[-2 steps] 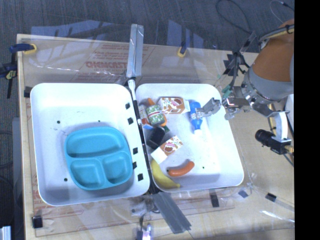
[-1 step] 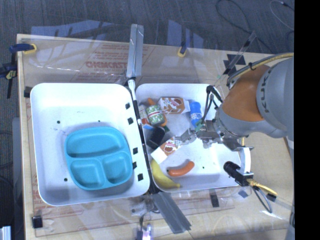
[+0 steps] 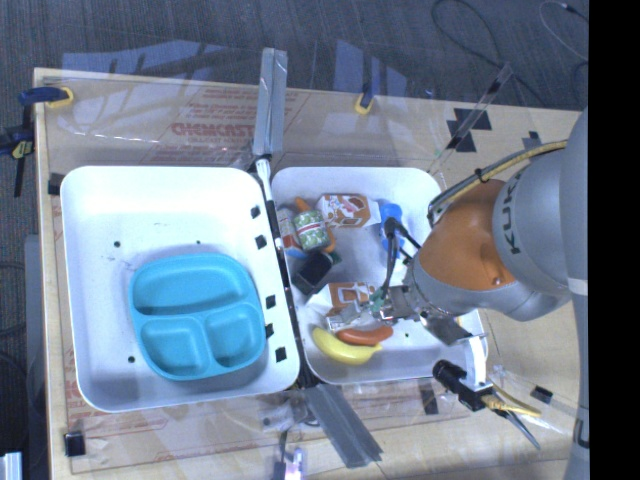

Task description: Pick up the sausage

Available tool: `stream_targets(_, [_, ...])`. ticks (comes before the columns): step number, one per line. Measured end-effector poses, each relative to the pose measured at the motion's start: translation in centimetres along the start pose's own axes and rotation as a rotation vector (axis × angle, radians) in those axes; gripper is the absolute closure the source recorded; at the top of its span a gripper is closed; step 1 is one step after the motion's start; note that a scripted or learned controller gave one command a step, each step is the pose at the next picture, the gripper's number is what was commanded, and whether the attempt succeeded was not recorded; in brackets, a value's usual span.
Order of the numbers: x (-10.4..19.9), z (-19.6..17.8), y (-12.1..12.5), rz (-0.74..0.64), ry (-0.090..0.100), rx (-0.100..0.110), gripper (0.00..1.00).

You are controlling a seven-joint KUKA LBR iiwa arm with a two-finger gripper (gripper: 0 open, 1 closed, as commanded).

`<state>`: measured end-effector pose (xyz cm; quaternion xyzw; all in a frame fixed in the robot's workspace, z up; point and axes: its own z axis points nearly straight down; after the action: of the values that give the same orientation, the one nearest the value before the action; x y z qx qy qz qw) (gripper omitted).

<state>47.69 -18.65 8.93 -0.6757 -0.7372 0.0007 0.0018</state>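
The grey arm with its orange band [image 3: 462, 248] reaches in over the right-hand shallow white bin [image 3: 420, 183], and its hand [image 3: 385, 303] hangs low over the near part of that bin. Whether the hand is apart or together cannot be told, since the wrist covers it from above.

The small reddish-brown sausage [image 3: 362, 336] lies on the bin floor just below and slightly left of the hand, resting against the top edge of a curved yellow plastic banana [image 3: 335, 348]; whether the hand touches it cannot be told. A brown-and-white printed packet [image 3: 348, 296] sits just left of the hand, close to it. Further left is a small black block [image 3: 313, 270], and beyond that, up and to the left, a green-labelled can [image 3: 308, 230] and a second brown-and-white carton [image 3: 345, 210]. A small blue object [image 3: 388, 211] lies straight above the hand, near the bin's far wall.

Well to the left of the hand, in the other white bin [image 3: 90, 208], a light-blue plastic tray with three compartments [image 3: 198, 313] lies flat. Both bins rest on the bench [image 3: 150, 108].
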Motion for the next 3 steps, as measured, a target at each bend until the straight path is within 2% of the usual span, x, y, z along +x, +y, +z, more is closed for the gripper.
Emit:
stream_targets(1, [-2.9,0.0,5.1,-0.004,0.0,0.0,0.0])
stream_targets(2, [-2.7,0.0,4.6,-0.095,0.002,0.003,0.0])
stream_targets(3, [-2.4,0.0,-0.2,-0.208,0.0,0.001,0.0])
